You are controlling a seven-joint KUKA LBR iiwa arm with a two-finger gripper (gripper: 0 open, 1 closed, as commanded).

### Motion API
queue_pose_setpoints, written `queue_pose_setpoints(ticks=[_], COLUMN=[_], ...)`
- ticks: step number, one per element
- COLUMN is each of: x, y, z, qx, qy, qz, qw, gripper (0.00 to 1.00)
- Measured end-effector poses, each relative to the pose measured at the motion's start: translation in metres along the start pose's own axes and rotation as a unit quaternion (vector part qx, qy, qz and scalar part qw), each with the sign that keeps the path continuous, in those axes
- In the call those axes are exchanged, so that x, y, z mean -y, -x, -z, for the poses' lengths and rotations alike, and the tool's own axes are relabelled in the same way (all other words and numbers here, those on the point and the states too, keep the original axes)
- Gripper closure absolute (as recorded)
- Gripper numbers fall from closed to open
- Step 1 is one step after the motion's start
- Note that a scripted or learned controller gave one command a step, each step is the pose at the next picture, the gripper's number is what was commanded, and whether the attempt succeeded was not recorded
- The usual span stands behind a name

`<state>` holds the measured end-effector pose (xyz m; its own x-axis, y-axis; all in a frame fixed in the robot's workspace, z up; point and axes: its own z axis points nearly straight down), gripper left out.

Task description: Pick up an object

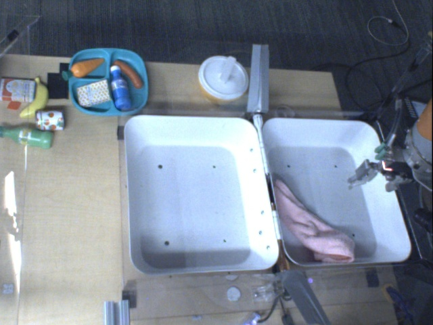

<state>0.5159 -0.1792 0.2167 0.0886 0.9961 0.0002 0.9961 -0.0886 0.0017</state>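
Pink cloth [312, 230] lies crumpled in the right bin [325, 141], bunched along that bin's left wall and trailing toward its near corner; it is the one loose thing in either bin, so I judge it the thing to be picked up; soft and heaped as it is, it offers folds that should pinch easily, though a pinch on a thin edge could slip. The left bin [189, 195] sits beside it, the two sharing a middle rim, which keeps a lift short if the cloth is meant to cross over.

The claw [369, 171] hangs at the right bin's right side, above the bare floor and well apart from the cloth; nothing is between its fingers, and whether they stand spread or closed I cannot tell at this size. The arm [416, 151] reaches in from the right, so the claw must travel left and toward the near edge before it comes down.

On the wooden tabletop [61, 215] beyond the bins, out of reach, stand a blue divided tray [139, 87] of toy food, a white lidded tub [223, 78], a banana [37, 99], a small can [50, 120] and a green bottle [27, 137]; they look parked there as spares.
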Motion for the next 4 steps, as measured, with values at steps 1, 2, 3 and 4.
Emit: queue_pose_setpoints(ticks=[1, 2, 3, 4], x=[0.034, 0.032, -0.013, -0.006], y=[-0.06, -0.088, -0.092, -0.076], z=[-0.105, -0.125, -0.126, -0.126], qx=[0.0, 0.002, 0.0, 0.0], qy=[0.0, 0.008, 0.007, 0.008], qz=[0.12, 0.172, 0.108, 0.134], qw=[0.9928, 0.9851, 0.9941, 0.991], gripper=[0.0, 0.0, 0.0, 0.0])
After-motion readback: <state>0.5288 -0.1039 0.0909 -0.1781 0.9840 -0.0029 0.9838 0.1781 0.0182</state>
